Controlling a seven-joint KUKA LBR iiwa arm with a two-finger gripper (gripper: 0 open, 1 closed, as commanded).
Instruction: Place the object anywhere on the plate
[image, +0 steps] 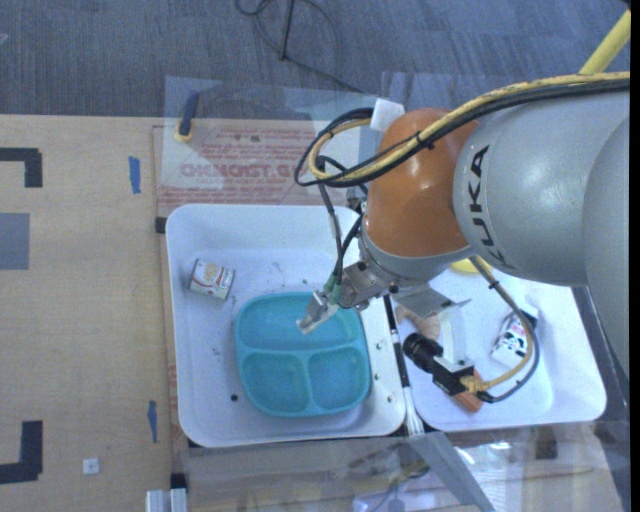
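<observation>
Camera view: the left bin (200, 390) holds a teal plate (300, 385) and a small can (212, 279). The plate sits in the lower middle of this bin and is divided into three compartments: one wide compartment along its upper edge and two smaller ones side by side below. The small can, pale with an orange-brown label, rests on the bin floor near the plate's upper left corner. It is apart from the plate rim, near the bin's left wall, and appears to lie on its side. The arm (540, 200), grey with an orange band (420, 190), reaches in from the right and crosses the divide between the two bins. The gripper (317, 317) is positioned over the right part of the plate's wide upper compartment, well apart from the small can. Its degree of opening cannot be determined at this resolution, and no object can be made out in its grasp. Whether the tip touches the plate surface cannot be determined either. The right bin (570, 385) holds a small white item with dark markings (510, 346) near its middle. A yellow item (466, 266) shows partly from under the arm at the bin's upper edge. Both bins stand on a wooden bench (80, 300) marked with strips of blue tape (134, 175).
</observation>
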